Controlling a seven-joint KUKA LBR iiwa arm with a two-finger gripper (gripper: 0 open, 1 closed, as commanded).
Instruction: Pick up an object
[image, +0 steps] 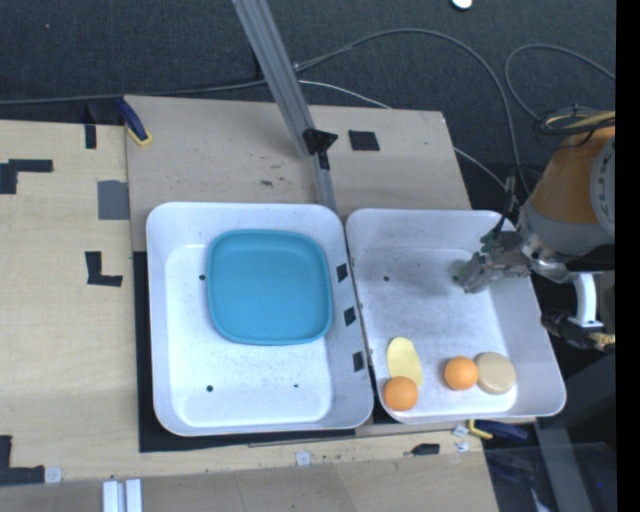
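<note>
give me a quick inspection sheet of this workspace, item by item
surface: wooden bench with black tape marks, bearing left bin and right bin side by side
job's things: in right bin near front edge, yellow piece, orange ball, second orange ball, beige round piece
clutter: blue plate in left bin
grippers: gripper over right bin's right side, apart from the objects; holds nothing visible
cables: loops on dark floor behind bench
surroundings: grey slanted pole, dark carpet

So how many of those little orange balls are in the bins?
2, both in the right bin near its front edge: one orange ball touching the yellow piece, the other orange ball beside the beige round thing.
</note>
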